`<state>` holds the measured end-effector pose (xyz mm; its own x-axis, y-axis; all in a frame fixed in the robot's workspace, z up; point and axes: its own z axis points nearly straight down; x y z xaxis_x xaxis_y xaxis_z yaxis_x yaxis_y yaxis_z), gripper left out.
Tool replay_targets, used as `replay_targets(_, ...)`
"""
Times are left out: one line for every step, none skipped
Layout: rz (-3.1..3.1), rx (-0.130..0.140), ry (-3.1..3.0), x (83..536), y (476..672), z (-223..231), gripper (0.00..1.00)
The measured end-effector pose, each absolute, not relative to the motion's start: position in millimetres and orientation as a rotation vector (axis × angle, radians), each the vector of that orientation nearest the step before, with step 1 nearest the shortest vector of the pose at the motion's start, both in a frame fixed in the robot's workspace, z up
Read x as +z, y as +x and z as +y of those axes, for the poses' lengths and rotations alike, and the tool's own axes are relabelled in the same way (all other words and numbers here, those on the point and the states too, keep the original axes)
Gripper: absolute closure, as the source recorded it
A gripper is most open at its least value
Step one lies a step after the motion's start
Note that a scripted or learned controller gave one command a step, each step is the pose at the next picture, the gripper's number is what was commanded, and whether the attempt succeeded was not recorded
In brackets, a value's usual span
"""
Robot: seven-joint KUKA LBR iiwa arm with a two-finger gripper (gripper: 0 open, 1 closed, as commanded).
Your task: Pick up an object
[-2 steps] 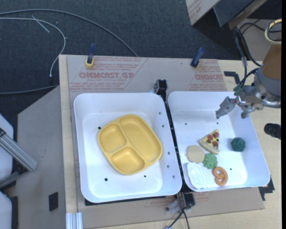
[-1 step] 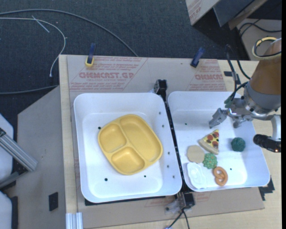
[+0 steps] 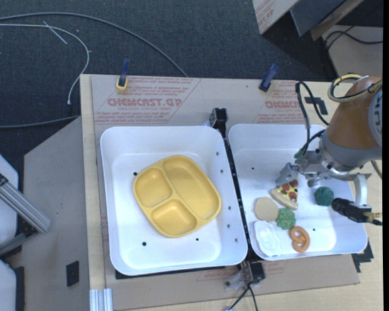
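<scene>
Gripper (image 3: 290,177), finger state undeterminable, poised just above pizza slice (image 3: 285,195) in right bin (image 3: 243,152).
Toy foods cluster near-side within reach; yellow divided tray (image 3: 176,194) occupies left bin (image 3: 115,152), apart.

Dark grey carpet (image 3: 152,36) surrounds the bench board (image 3: 164,100). White cable (image 3: 82,73) lies left of it; cardboard box (image 3: 273,13) behind it.
</scene>
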<state>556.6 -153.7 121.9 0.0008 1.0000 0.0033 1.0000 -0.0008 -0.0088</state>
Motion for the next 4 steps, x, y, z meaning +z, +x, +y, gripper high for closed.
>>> replay_targets(-2.219,-0.008,-2.219,87,559.1,-152,0.00)
replay_targets(-2.222,-0.003,-2.222,97,558.1,-153,1.00)
replay_targets(-2.225,-0.005,-2.226,158,557.0,-161,1.00)
replay_targets(-2.228,-0.007,-2.224,222,553.9,-159,1.00)
